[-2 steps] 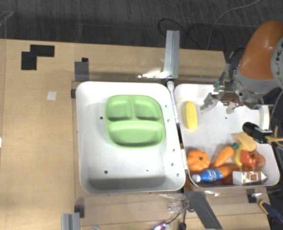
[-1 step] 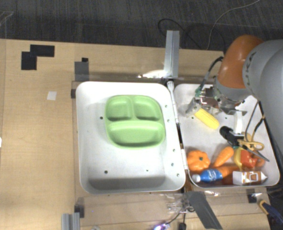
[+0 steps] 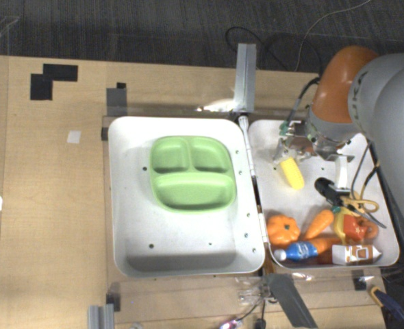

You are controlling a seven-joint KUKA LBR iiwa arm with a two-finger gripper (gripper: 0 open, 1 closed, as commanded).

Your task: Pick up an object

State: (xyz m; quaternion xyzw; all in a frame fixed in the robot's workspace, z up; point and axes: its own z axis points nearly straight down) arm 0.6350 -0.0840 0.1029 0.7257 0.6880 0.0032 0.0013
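The tool is hovering near the cluttered bin's far edge, just above the yellow piece. It is probably lining up a grasp. I cannot tell whether it is apart or together.

Grey arm; orange band.

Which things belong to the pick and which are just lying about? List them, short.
Belonging to the job, likely:
gripper, over the right bin
yellow piece, closest thing to the gripper

Just lying about:
green divided plate in the left bin
pumpkin, carrot and blue bottle, at the right bin's near end
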